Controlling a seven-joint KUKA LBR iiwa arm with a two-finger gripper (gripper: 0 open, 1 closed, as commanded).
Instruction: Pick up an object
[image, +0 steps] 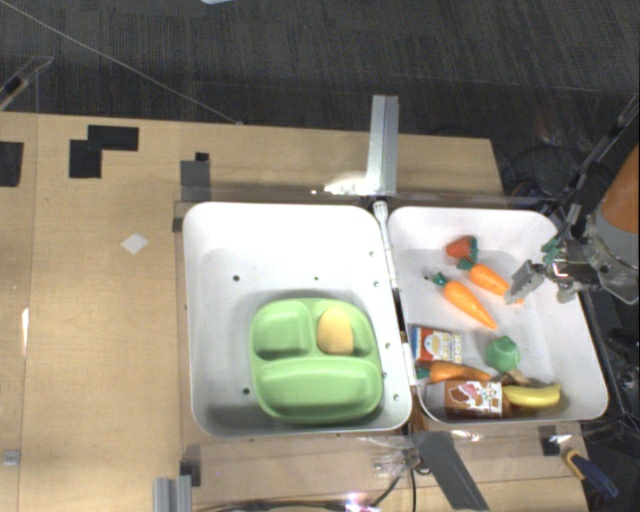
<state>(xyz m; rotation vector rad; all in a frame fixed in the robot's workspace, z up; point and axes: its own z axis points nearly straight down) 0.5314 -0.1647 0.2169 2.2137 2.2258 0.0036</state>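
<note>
My gripper (543, 284) hangs over the right side of the right bin (572, 345), open, with nothing between its fingers. One grey fingertip (519, 285) sits just right of an orange toy carrot (488, 279). A second carrot (468, 303) lies beside it, lower left, and a red strawberry (461, 249) sits above them. Along the bin's front are a small milk carton (437, 346), a green toy (503, 353), a third carrot (455, 373), a brown carton (472, 398) and a yellow banana (531, 397).
The left bin (212, 290) holds a green divided plate (300, 400) with a yellow round fruit (336, 330) in its upper right compartment. A metal post (384, 140) stands behind the seam between the bins. Bare bin floor lies under the gripper.
</note>
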